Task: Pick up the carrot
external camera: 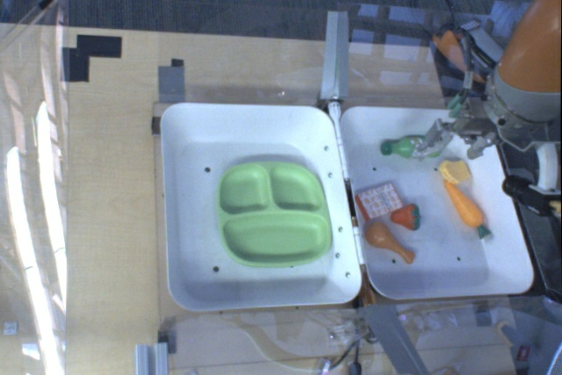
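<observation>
A: What does the bench look like?

B: Pale wood, with two white bins side by side. The left bin [184, 215] holds a green plate [273, 214] with three compartments. The right bin [457, 277] holds the small things. Beyond the bench the floor is dark grey, with a cable lying on it.

A: Where's the carrot?

B: The carrot [464, 205] lies on the right bin's floor near its right wall, slanting, its green end toward the front. A yellow piece [455, 172] sits just beside its upper end.

A: And the gripper?

B: The gripper [457, 134] hangs over the bin's back right part, beside a green bottle [406, 147]. I cannot tell how its tips stand.

A: Room to move?

B: Bare floor lies between the carrot and a strawberry [406, 217], a card [379, 200] and a drumstick [388, 241] to its left.
</observation>
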{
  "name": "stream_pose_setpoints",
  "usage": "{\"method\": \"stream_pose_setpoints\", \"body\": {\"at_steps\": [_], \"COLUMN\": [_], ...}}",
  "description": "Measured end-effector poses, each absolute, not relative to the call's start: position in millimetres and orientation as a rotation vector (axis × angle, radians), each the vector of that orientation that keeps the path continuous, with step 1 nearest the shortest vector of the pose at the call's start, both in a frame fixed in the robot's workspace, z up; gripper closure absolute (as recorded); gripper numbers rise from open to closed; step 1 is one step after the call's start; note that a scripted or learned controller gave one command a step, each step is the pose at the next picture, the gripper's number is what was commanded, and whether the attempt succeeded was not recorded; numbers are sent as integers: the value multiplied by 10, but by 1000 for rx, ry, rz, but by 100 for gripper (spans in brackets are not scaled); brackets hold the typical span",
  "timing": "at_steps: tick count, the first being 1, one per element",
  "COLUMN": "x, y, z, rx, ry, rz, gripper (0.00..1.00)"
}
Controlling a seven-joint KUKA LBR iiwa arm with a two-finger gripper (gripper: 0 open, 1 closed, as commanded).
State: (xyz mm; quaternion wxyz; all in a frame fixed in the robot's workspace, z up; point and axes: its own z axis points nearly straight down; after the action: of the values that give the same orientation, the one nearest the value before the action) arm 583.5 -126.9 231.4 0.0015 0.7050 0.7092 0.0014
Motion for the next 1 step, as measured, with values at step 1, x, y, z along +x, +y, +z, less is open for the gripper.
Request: {"method": "stream_pose_setpoints", "body": {"at_steps": [1], "x": [5711], "y": [-1680], "z": [891], "rx": [2238], "ry": [2190], "rz": [10], "gripper": [0]}}
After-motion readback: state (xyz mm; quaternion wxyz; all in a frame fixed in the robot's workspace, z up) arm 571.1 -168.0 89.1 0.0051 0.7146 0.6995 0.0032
